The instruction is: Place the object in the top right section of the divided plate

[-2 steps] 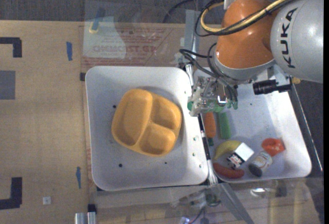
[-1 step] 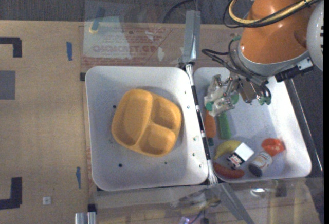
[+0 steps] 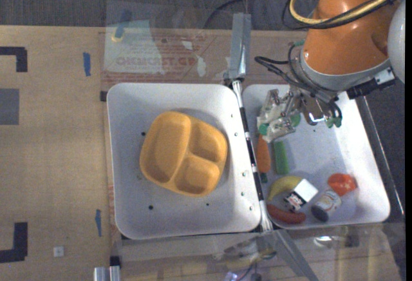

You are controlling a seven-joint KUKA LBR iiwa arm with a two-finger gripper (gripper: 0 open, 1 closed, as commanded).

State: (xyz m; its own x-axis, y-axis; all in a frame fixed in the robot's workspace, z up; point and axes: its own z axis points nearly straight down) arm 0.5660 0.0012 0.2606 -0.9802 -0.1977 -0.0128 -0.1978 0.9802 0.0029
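The yellow divided plate [image 3: 183,153] lies in the left bin [image 3: 125,112], with one long section on its left and two smaller ones on its right. My gripper [image 3: 277,122] hangs over the upper left part of the right bin [image 3: 360,144], below the orange wrist band. Just beneath it lie an orange carrot-like piece [image 3: 262,155] and a green cylinder [image 3: 280,158], side by side near the bin's left wall. I see nothing clearly held in the gripper.
Along the front of the right bin lie a yellow rounded piece [image 3: 284,184], a small white box [image 3: 300,194], a red sausage shape [image 3: 286,214], a small can [image 3: 326,203] and an orange-red piece [image 3: 342,183]. A metal divider [image 3: 248,144] separates the bins.
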